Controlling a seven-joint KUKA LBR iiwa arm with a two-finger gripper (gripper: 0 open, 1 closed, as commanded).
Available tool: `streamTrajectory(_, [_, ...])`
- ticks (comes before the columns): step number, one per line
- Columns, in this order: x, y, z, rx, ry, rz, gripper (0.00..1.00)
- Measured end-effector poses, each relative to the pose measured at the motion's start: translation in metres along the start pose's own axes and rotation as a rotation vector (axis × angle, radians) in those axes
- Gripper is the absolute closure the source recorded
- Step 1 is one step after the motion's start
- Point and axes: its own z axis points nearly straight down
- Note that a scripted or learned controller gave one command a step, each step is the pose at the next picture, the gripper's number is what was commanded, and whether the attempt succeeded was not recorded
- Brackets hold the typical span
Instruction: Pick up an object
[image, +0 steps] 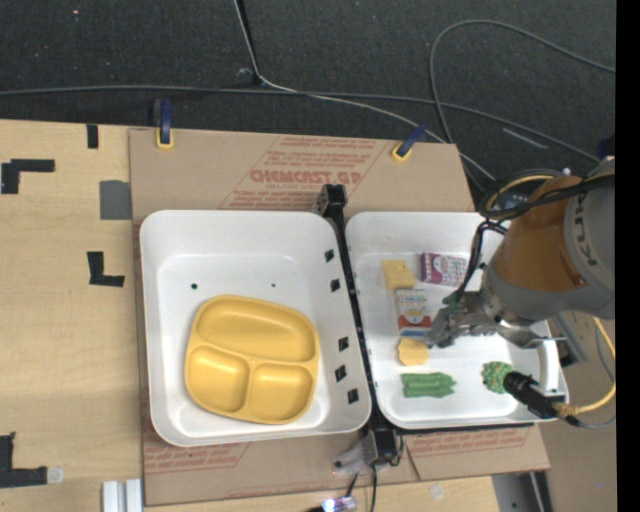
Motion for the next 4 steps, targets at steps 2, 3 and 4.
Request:
streamTrajectory(2, [-0.010, -0.002, -0.105, -0.009, -0.003, 0.000, 1.00])
streamTrajectory(3, [0.035, -0.011, -0.105, -0.002, 0.000, -0.003, 1.00])
streamTrajectory(4, [0.088, -0.011, -0.093, -0.001, 0.001, -0.004, 1.00])
